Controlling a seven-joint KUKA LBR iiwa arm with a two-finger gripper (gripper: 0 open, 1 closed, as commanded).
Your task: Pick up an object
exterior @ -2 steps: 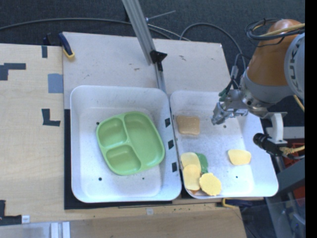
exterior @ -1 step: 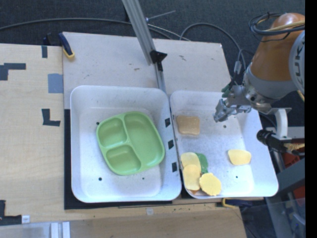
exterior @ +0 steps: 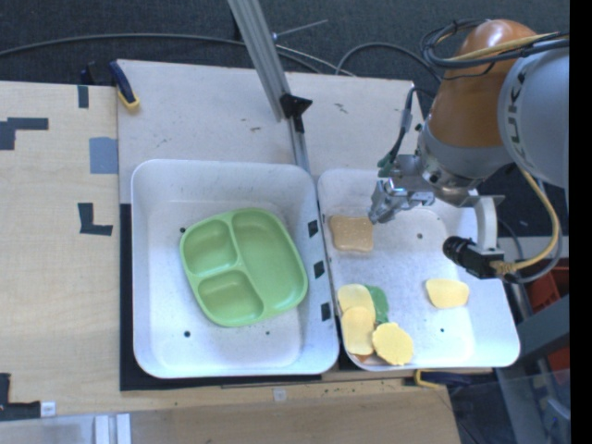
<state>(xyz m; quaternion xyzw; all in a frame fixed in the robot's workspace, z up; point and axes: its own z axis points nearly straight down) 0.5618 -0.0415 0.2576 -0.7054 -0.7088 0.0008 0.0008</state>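
In the right bin [exterior: 481,336] a tan slice of toast [exterior: 351,234] lies near the left wall. My gripper [exterior: 382,213] hangs just to the toast's upper right, its tips close above the bin floor. A yellow piece [exterior: 448,293] lies alone toward the bin's right side. At the bin's front left, yellow pieces [exterior: 357,317] and a round yellow piece [exterior: 393,343] overlap a green leaf-like piece [exterior: 377,300]. Nothing shows between the gripper's tips.
The left bin [exterior: 148,248] holds a green divided plate [exterior: 243,266]. A slanted metal rail [exterior: 264,49] stands behind the bins. The grey arm with its orange band [exterior: 481,91] fills the upper right, with a black cable fitting [exterior: 467,252] over the right bin.
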